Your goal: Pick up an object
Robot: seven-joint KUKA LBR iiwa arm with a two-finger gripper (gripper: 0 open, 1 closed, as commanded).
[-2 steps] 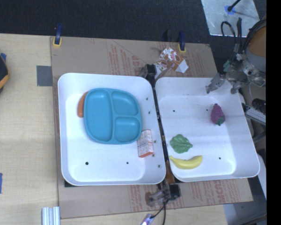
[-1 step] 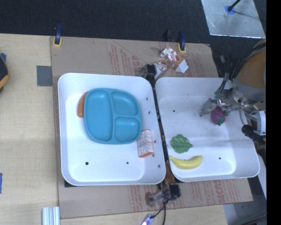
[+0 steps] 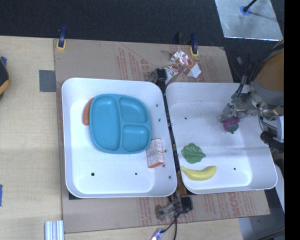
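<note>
At the bottom of the frame, the right bin (image 3: 260,181) holds a yellow banana (image 3: 199,172) lying along its lower wall. Just above the banana lies a green leaf (image 3: 193,153), close to it but, I think, not touching. Both are in the lower left part of this bin, well apart from the arm, so they do not disturb the work there.

In the left bin (image 3: 75,179), a small red and white packet (image 3: 155,152) rests near the right wall, just beside the lower right corner of the blue divided plate (image 3: 121,123). An orange object (image 3: 86,112) shows from under the left edge of the plate; most of it is hidden.

Higher, at the right of the frame, the gripper (image 3: 233,115) is low in the right bin, directly at a small purple object (image 3: 231,124). I judge this purple object is the thing chosen for picking. It lies right under the fingertips, but whether it is held I cannot tell.

Above both bins, a crumpled wrapper (image 3: 182,64) lies on the cardboard (image 3: 120,59), outside of the task.
</note>
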